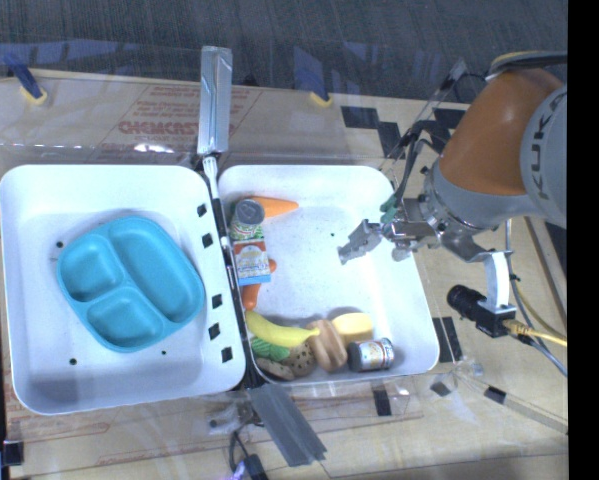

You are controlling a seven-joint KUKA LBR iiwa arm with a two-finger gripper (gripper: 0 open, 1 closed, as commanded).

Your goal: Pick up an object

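Note:
My gripper (381, 241) hangs over the right side of the right bin (309, 183), its two grey fingers spread apart with nothing between them. Along the bin's left wall lie a small bottle with a colourful label (249, 243) and an orange carrot-shaped toy (276, 207). Piled at the front of the bin are a yellow banana (279, 330), a tan ring-shaped piece (328, 345), a pale yellow block (352, 325) and a small dark can (371, 354). All of these lie well to the left of or below the gripper.
The left bin (29, 298) holds a blue divided tray (129, 281). A metal bar (215, 98) stands at the back between the bins. The arm's orange band (499, 138) and cables sit over the bench at right.

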